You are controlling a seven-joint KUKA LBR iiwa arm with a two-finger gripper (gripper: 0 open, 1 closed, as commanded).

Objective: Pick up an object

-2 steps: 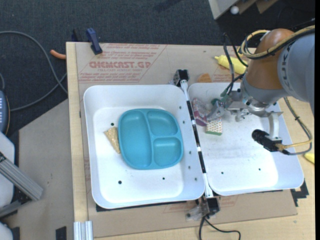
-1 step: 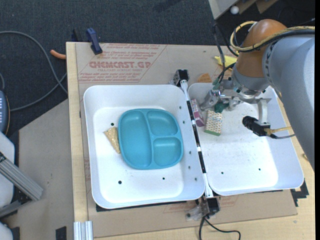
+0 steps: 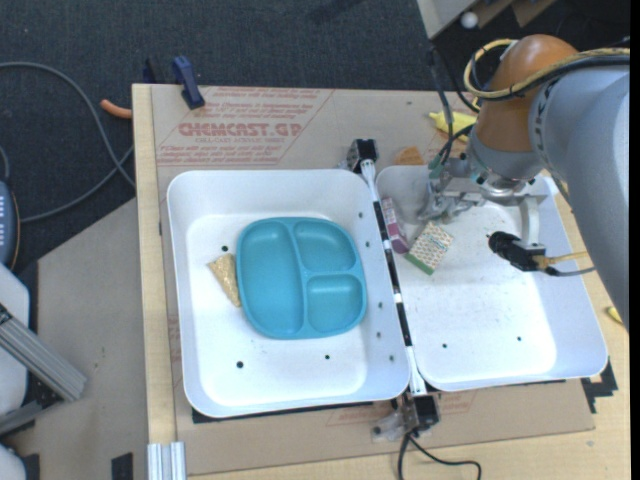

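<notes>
Two white bins sit edge to edge on the surface (image 3: pixel 250 133), a cardboard-covered top with red print.

Left bin (image 3: pixel 190 268): a teal divided plate (image 3: pixel 300 276) lies flat near the centre, compartments up. A tan, textured piece (image 3: pixel 226 276) is half tucked under the plate's left edge, against the bin floor. Neither seems within the arm's present reach.

Right bin (image 3: pixel 500 338): most of the floor is bare. Near its upper left corner lies a small flat packet (image 3: pixel 432 247) with a green-patterned face, tilted, just beside the dividing rim. A thin pink and dark item (image 3: pixel 394 230) lies along that same rim, close to the packet. Both are crowded toward the wall, probably where loose things slide to; that leaves little room on the rim side.

The arm (image 3: pixel 560 118) comes in from the right, orange band above the wrist, wrist bent downward over the upper part of the right bin. The hand (image 3: pixel 443 204) is low, just above and touching or almost touching the packet's upper edge; I cannot tell which. Fingers are too blurred among the metal parts to judge: cannot tell whether wide, narrow, or closed on anything. A black part (image 3: pixel 515 251) juts from the wrist toward the bin's right side.

Judgement: the packet is the likely target; nothing is visibly lifted yet.
</notes>
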